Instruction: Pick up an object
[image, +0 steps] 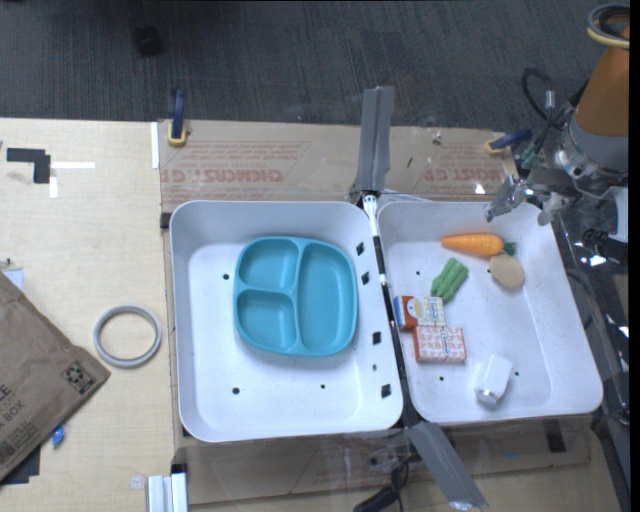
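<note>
Camera view: bench (80, 260), two white bins side by side. Right bin (560, 395) holds carrot (472, 243), green pod (449, 279), small cartons (432, 330). Gripper (512, 196) hovers over bin's far corner, grasp state unreadable. Best bet: descend on carrot, straddle narrow width.

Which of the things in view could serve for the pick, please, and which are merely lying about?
For the pick, right bin: carrot, green vegetable, potato, two small boxes, white block.

Lying about: blue divided plate, tape ring, cardboard box.
</note>
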